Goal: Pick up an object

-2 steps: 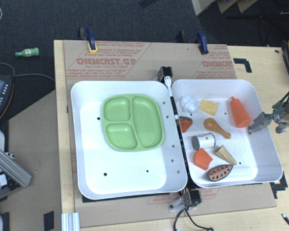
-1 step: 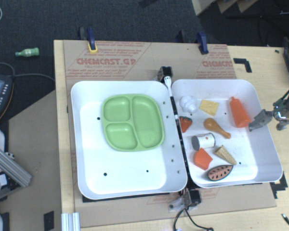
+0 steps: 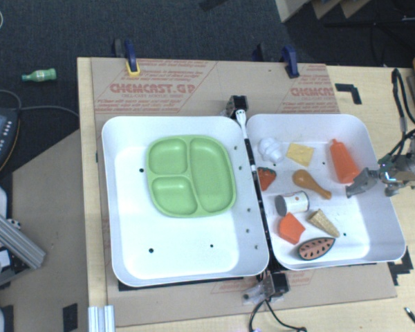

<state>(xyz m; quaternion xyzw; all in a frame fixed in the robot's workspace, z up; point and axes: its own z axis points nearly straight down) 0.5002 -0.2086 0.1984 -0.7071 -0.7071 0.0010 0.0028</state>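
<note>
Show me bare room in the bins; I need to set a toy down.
The left bin has bare floor below the green tray and along its left wall. The right bin is crowded mid-floor; bare floor lies right of the cone, below the pincer.

Several small toy food pieces lie scattered in the right white bin (image 3: 380,221). Near its upper left lies a white lumpy piece (image 3: 270,149), with a pale yellow wedge (image 3: 299,153) just beside it. An orange carrot-like block (image 3: 343,162) lies upright toward the upper right. A tan drumstick (image 3: 311,182) lies diagonally at the centre. A small red-orange piece (image 3: 265,178) sits by the left wall. Below are a grey-and-white cylinder (image 3: 292,203) on its side, an orange-red block (image 3: 290,227), a tan cone (image 3: 325,223), and a dark oval slice (image 3: 315,247) with a red centre near the bottom edge.
</note>
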